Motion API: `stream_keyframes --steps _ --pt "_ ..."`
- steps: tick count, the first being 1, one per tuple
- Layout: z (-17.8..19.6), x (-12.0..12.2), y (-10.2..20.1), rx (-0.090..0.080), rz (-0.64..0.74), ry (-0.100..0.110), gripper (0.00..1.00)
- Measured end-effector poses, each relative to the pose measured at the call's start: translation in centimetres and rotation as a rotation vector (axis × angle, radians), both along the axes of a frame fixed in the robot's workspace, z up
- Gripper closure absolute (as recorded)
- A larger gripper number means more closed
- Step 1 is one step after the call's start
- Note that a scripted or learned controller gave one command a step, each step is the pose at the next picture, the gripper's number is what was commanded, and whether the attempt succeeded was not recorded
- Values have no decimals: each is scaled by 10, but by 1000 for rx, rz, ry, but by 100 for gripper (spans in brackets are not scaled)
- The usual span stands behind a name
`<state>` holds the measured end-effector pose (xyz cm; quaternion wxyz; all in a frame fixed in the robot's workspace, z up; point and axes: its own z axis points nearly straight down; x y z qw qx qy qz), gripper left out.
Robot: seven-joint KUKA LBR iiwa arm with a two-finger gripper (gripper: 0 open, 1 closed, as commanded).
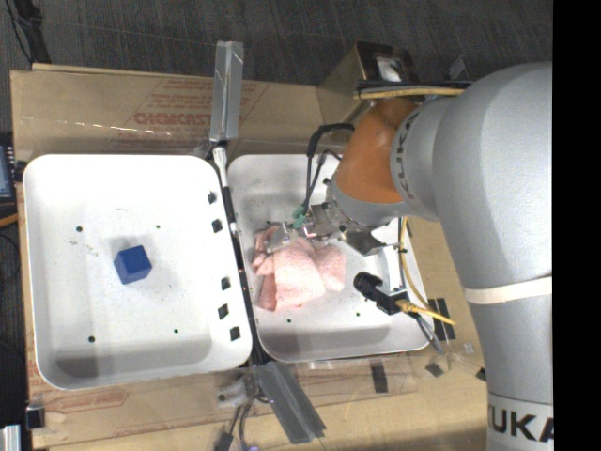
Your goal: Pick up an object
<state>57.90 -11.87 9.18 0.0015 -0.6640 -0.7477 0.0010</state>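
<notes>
A crumpled pink cloth (296, 272) lies in the right bin (319, 338), near its left wall. My gripper (285, 235) is low over the cloth's upper edge, hanging from the orange wrist band above the bin. Its fingertips seem to touch or press into the pink fabric. A blue cube (132, 263) rests alone on the floor of the left bin (56, 195), far from the gripper.
The grey arm covers the right bin's right side and the bench beyond it. A black and yellow connector (383, 295) sticks out over the bin floor right of the cloth. A metal divider (228, 252) with black clips separates the bins. Cardboard lies behind them.
</notes>
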Motion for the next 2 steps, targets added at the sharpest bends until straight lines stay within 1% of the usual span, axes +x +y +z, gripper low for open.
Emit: stream_keyframes --steps 1,2 --pt "10 0 0 0 5 2 100" --pt "100 73 43 0 -36 -2 100"
